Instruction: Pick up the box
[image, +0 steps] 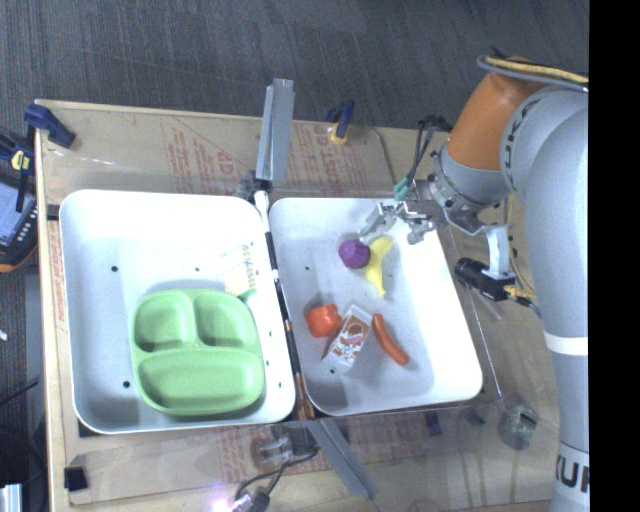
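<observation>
A: Okay, tool first. Two-finger metal gripper (393, 220) sits over the upper edge of the right white plastic bin (450, 375). Fingers look spread, nothing between them. So released, empty.

B: Closest stuff to it?

A: Round purple plum-like toy (353, 252) just below and to the left of the tips, not touching as far as I can tell. Yellow banana-shaped toy (379, 264) right beneath the tips, pressed against the purple one.

B: And the box?

A: Small white-and-red carton box (348, 339), farther down from the gripper and a bit left, mid bin, past the purple and yellow pieces. Lies tilted; long axis runs from upper right to lower left. Apart from the tool, no contact.

B: Neighbours?

A: Orange round tomato-like toy (322, 319) touching or nearly touching its upper-left side, orange-red sausage-shaped toy (390, 339) just beside its right. Tight spot.

B: Anything further out?

A: Left white plastic bin (85, 220) holds a green three-compartment plastic tray (198, 351), well away from the tool.

B: Call on the next move?

A: Judgement only: gripper must travel down-left over the fruit pair, then close across the carton's short side. Crowding could spoil the grab.
</observation>
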